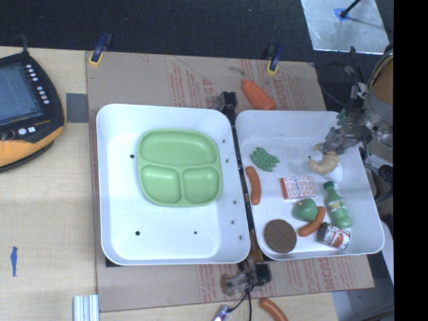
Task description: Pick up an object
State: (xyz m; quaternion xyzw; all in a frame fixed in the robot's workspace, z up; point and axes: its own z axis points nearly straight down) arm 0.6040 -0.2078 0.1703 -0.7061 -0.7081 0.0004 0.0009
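A: gripper [336,141] pos?
B: over far-right of right bin [287,122], tips just above the croissant [324,163], maybe touching. Can't tell open vs closed, too dark/small

A: holding anything?
B: nothing visibly btwn the tips, so no. Croissant lies on bin floor nr the right wall

A: risks?
B: curved, rounded shape, could slip out or get shoved into the wall if grasp lands off-centre. Green bottle [336,206] and cracker pack [297,187] are near, prob clear. Left bin [114,179] w/ green tray [179,166] not involved

a wooden bench [47,212] bears cardboard [200,79], 2 white bins [114,179] and a pendant [23,109].
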